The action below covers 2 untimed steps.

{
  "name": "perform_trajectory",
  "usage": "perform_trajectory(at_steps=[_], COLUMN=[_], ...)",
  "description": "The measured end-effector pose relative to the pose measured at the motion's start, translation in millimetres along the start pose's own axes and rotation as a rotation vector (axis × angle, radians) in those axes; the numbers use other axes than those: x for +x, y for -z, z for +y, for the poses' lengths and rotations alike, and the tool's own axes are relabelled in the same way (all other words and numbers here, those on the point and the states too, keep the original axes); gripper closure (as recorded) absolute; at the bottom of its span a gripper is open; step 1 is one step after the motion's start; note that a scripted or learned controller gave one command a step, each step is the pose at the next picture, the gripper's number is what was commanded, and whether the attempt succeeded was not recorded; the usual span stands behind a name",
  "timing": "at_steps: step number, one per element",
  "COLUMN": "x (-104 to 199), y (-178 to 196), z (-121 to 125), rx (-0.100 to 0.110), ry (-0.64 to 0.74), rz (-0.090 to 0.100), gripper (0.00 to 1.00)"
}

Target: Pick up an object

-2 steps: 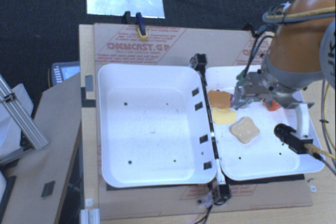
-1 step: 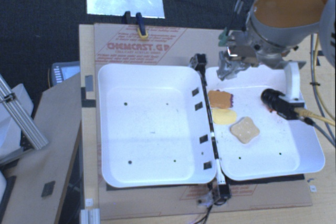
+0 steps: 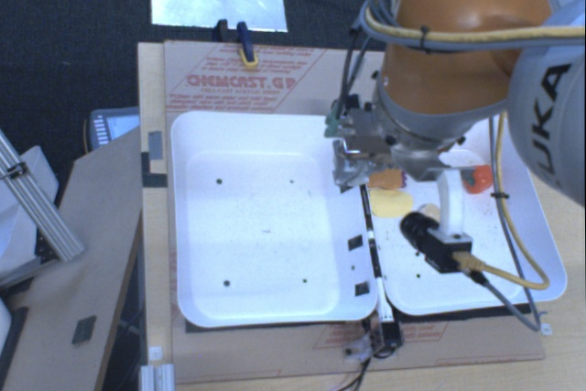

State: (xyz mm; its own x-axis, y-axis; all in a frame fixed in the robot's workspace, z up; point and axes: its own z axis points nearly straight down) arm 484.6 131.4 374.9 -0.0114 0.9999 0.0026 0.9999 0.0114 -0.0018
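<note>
My gripper (image 3: 351, 171) hangs at the inner edge of the right bin (image 3: 476, 293), close to the divide between the two bins; the big orange wrist above hides much of it. Just right of it lie a yellow piece (image 3: 391, 205) and an orange-yellow piece (image 3: 388, 179) on the bin floor. An orange-red object (image 3: 477, 179) sits farther right, partly behind the arm. Nothing shows between the gripper's tips.
The left bin (image 3: 256, 224) lies beside the right one, its floor bare white with a few small dark dots. A cardboard sheet (image 3: 243, 78) lies under both bins. A grey metal rail (image 3: 32, 201) slants at the far left.
</note>
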Motion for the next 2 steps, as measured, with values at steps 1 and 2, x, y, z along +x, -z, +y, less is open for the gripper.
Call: perform_trajectory(at_steps=[1,2], x=[32,107], y=[117,-3], z=[3,1], rx=[-0.016,0.008], ry=[-0.003,0.0], rz=[0.004,-0.005], gripper=[1.0,1.0])
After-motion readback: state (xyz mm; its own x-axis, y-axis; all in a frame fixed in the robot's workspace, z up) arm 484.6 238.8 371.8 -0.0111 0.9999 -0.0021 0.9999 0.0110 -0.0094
